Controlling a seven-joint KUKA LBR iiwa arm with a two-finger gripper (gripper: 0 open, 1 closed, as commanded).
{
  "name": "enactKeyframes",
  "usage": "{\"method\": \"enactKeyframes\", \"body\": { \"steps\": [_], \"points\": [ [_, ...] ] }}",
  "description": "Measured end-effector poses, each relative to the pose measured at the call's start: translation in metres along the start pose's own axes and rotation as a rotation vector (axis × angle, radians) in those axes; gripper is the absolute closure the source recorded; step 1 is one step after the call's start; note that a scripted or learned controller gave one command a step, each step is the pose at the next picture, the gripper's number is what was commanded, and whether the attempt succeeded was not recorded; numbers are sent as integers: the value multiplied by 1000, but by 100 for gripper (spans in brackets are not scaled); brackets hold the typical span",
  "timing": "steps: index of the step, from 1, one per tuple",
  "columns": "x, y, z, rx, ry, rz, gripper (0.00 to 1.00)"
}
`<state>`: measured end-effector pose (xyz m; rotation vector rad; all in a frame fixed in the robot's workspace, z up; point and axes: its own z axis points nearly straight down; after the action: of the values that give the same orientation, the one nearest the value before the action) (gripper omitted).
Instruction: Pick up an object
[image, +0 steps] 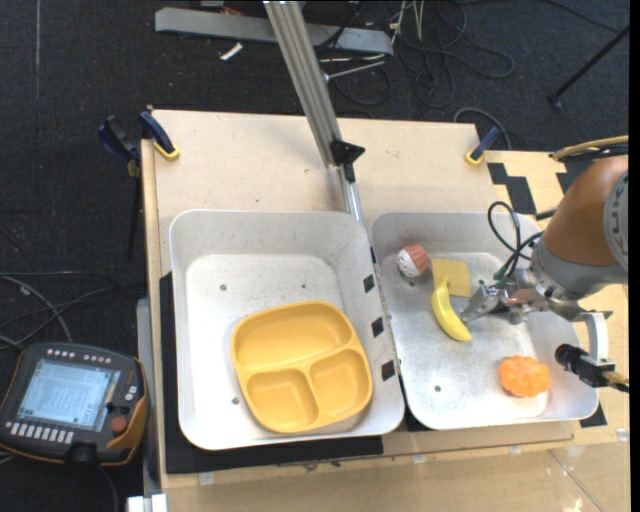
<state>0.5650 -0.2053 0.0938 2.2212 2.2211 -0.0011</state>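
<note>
Nearest the camera, an orange fruit (524, 376) is seen at about five o'clock in the right bin (440, 400). A banana (449, 315) lies untouched at the bin's centre, beside a yellow block (451, 275) and a small ball (411, 261) at eleven o'clock. The gripper (482, 303) is placed just at the banana's three o'clock; nothing is seen between its fingers, whose spread cannot be told, so the pick is judged not yet made.

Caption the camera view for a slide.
Gripper beside banana in right bin, near yellow block and orange; yellow tray in left bin.
</note>
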Motion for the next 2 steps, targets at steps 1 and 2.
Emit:
{"method": "enactKeyframes", "body": {
  "steps": [1, 2],
  "points": [
    [0, 1, -12, -3, -1, 0, 100],
    [-6, 4, -57, -6, -2, -1, 100]
  ]
}}
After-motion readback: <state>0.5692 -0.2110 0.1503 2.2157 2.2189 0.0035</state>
